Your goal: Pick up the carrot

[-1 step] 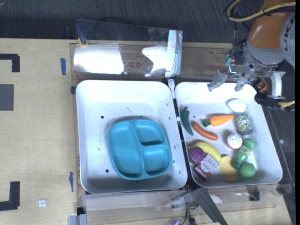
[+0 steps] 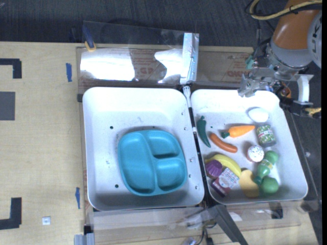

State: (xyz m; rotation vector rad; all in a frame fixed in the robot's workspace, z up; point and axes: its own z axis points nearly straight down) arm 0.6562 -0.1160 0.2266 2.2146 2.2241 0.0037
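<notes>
The carrot (image 2: pixel 240 131), orange with a green stub at its left end, lies in the upper middle of the right bin (image 2: pixel 292 137). My gripper (image 2: pixel 247 90) hangs over the back rim of that bin, up and slightly right of the carrot and well apart from it. Nothing is seen held in it.
Around the carrot lie a white egg (image 2: pixel 258 115), a green can (image 2: pixel 265 135), an orange-red sausage (image 2: pixel 224 142), a dark green pepper (image 2: pixel 203 130), a banana (image 2: pixel 225 162) and several other toy foods. The left bin (image 2: pixel 102 111) holds a blue divided plate (image 2: pixel 152 161).
</notes>
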